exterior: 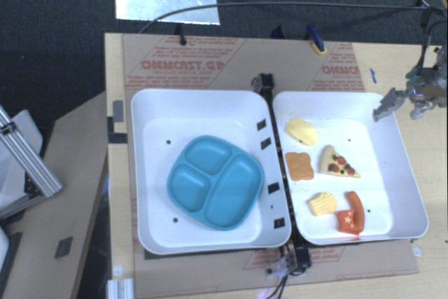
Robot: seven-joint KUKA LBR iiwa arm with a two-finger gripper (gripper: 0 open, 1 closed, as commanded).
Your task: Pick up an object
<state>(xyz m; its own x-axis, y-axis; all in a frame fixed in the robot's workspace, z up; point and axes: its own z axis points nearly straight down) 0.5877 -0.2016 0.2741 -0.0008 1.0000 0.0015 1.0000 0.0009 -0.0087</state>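
The right bin [402,171] holds several toy foods. A pale yellow piece [301,130] lies at the back left, a brown toast-like piece [299,166] below it, and a pizza slice [338,163] in the middle. A ridged yellow piece [323,204] and a red-orange sausage-like piece [352,212] lie at the front. My gripper [397,108] hangs over the bin's back right corner, above and to the right of the pizza slice, touching none of them.
The left bin [150,150] holds a blue divided plate [215,181]. A black hinge strip [274,157] runs between the bins. Both sit on a cardboard sheet [210,59]. An aluminium rail [24,157] lies at far left.
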